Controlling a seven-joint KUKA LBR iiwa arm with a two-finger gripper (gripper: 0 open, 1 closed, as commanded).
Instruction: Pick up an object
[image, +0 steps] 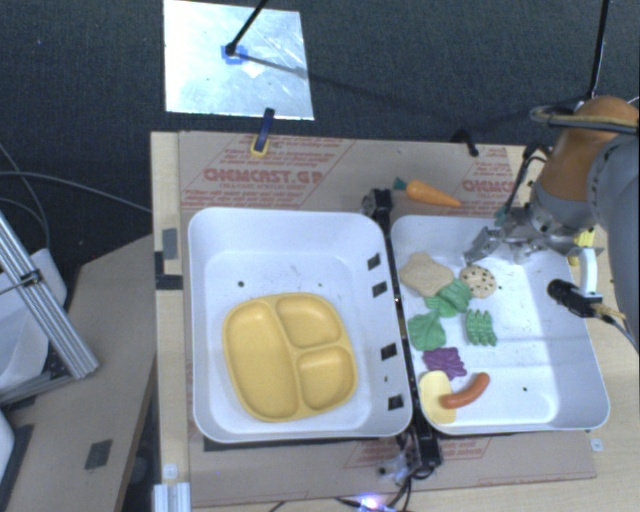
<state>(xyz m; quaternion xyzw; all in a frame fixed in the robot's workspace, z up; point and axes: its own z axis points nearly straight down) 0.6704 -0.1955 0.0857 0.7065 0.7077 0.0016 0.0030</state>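
The right bin (540, 350) holds several toy foods: a tan bread slice (426, 272), a chocolate-chip cookie (480, 281), a green lettuce piece (453, 297), a green leaf (426, 330), a ridged green piece (481, 326), purple grapes (445, 361), a red sausage (466, 390) and a yellow piece (432, 386). My gripper (483, 244) hangs over the bin's back part, just above and behind the cookie and to the right of the bread. Nothing shows in its grasp. The grey arm with its orange band (575, 165) comes in from the upper right.
The left bin (205, 300) holds a yellow divided tray (290, 355). An orange carrot (430, 193) lies on the bench behind the right bin. A black part (570, 296) on the arm juts over the right bin's right side. A silver sheet (240, 60) lies at the back.
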